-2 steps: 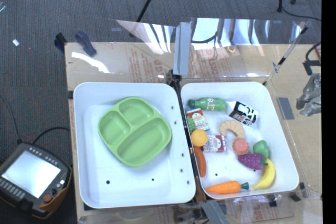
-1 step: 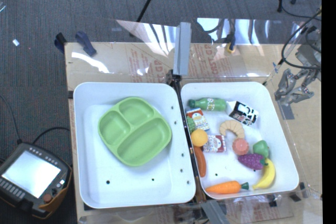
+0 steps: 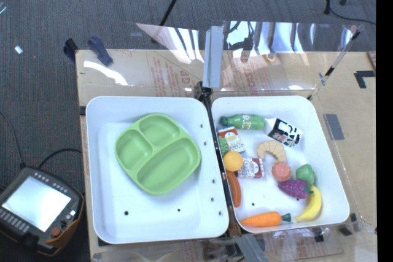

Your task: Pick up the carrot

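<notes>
Lying at the front of the right bin is the carrot, its green top pointing at the banana just beside it. Purple grapes sit near, a bit behind. A green plate rests in the left bin. I cannot tell about the end effector.

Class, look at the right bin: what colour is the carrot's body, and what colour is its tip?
The carrot is orange with a small green tip, seen in the camera view.
</notes>
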### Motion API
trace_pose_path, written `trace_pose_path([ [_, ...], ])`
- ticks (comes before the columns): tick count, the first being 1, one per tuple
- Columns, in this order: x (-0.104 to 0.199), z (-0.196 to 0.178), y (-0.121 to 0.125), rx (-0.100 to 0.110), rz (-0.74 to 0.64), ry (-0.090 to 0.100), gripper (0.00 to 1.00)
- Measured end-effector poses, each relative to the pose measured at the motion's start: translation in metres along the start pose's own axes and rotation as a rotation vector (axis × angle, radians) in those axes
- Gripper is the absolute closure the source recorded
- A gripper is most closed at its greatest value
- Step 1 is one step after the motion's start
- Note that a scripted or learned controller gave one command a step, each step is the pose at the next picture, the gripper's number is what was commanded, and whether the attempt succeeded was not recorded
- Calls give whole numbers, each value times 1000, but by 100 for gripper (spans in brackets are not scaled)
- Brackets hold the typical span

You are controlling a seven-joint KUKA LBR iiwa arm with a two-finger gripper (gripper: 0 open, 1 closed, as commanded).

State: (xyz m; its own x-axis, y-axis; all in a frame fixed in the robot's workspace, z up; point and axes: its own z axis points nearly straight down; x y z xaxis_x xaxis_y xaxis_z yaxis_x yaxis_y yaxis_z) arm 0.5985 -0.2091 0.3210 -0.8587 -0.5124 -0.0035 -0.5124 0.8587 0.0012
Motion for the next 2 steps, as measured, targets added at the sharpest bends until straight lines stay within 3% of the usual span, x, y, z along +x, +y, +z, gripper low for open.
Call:
trace_pose_path([
  [1, 78, -125, 41, 26, 16, -16, 100],
  [2, 66, 104, 37, -5, -117, 4, 100],
])
